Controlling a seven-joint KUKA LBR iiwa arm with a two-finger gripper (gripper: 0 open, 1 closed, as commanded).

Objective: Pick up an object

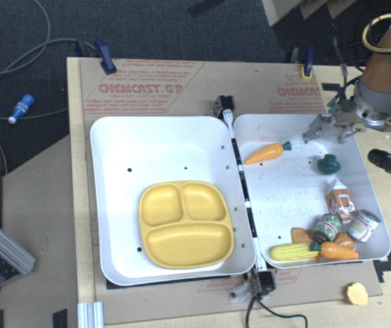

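Candidate objects, right bin [277,125]: toy carrot [264,154] lying on the floor near the divider, upper left; small dark green piece [329,163] toward the upper right; cluster at the lower right corner comprising corn cob [292,253], second carrot [339,252], green-labelled can [328,227], silver can [363,225] and orange-and-white carton [340,202], most of them touching or crowded together. Gripper [329,130] above the bin's upper right area, fingers apparently spread and pinching nothing, though small and partly blurred. Step judged: approach, before any grasp; nothing lifted. Nearest object: green piece, just below the fingers and slightly right, apart from them; upper carrot further left, well clear of neighbours. Next move judged to call for: descent over one isolated object, fingers straddling it, closing, then lift. Left bin [113,142]: yellow divided plate [184,223] resting low centre. Surface [79,115] around the bins: cardboard-coloured; small yellow item [357,293] at lower right, outside the bins.
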